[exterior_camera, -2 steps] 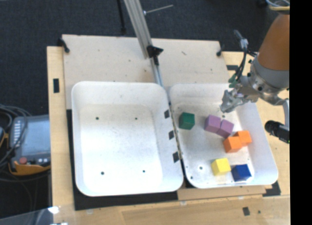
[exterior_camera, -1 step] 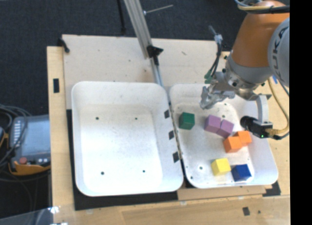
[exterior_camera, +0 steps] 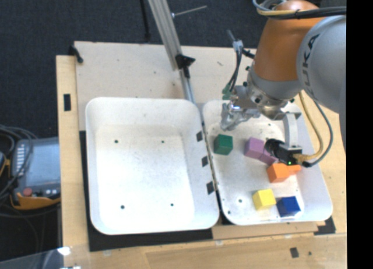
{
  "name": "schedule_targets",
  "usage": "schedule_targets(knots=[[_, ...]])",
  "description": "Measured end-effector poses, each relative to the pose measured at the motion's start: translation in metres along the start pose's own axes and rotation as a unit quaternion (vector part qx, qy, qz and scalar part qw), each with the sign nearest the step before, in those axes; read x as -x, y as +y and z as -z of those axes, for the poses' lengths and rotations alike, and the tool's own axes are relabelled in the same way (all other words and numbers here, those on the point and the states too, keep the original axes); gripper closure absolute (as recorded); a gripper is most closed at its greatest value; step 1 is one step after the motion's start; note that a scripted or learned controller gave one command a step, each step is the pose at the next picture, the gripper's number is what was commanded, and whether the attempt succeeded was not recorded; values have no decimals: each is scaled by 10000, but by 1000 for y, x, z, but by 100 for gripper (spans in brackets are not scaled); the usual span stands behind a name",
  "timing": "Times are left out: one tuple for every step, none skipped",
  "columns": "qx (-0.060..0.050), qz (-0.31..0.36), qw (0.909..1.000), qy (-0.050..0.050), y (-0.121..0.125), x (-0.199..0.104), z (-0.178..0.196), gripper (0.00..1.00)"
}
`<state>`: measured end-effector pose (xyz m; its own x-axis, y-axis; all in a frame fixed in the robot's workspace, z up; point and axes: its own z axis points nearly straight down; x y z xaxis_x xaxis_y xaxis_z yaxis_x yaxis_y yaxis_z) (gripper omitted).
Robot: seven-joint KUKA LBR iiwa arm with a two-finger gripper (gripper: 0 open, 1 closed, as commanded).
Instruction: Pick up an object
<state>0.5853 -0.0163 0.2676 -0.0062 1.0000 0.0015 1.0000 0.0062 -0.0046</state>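
arm [exterior_camera: 303, 46] cut off at right, claw [exterior_camera: 230, 116] blurred

Bright, even overhead light. The white bins [exterior_camera: 145, 163] glare, nearly washed out, with faint shadow along their rims. The arm [exterior_camera: 291, 41] shows a highlight at 1 o'clock. The floor is dark. Overall slightly soft, low resolution.

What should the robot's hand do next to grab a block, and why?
Probably drop straight down a little. The gripper hangs just above the green block in the right bin and holds nothing, and that block sits apart from the purple block, so there's room.
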Motion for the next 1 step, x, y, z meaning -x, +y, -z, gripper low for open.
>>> schedule_targets(knots=[[-11,3,10000,0,12,-51,-16,100]])
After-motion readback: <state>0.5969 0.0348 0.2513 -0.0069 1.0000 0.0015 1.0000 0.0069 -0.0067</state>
